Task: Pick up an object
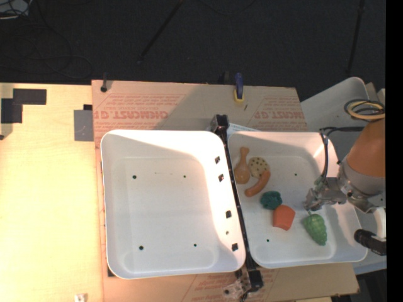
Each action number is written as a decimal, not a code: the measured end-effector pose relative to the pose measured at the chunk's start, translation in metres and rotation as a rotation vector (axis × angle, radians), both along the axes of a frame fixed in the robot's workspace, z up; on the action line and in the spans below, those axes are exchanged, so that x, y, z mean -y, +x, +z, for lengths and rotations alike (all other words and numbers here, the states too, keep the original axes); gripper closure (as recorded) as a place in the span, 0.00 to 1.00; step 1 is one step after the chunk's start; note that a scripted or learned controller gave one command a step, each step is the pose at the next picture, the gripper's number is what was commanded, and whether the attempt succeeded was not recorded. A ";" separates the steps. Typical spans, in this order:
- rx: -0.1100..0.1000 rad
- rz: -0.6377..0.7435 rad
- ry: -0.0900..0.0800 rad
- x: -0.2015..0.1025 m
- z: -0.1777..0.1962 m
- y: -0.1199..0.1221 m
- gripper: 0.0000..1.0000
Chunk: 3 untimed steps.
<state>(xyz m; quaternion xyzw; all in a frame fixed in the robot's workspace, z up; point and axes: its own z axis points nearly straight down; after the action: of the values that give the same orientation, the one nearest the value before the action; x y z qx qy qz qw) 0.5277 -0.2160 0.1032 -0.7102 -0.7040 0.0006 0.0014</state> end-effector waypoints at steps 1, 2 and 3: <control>0.021 0.018 -0.003 -0.063 0.155 0.062 1.00; -0.007 0.005 0.002 -0.059 0.128 -0.032 1.00; 0.003 0.006 -0.002 -0.034 -0.020 -0.053 1.00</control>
<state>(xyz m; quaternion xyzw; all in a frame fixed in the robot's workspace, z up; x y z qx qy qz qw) 0.4751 -0.1824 0.0837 -0.7082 -0.7060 0.0003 -0.0002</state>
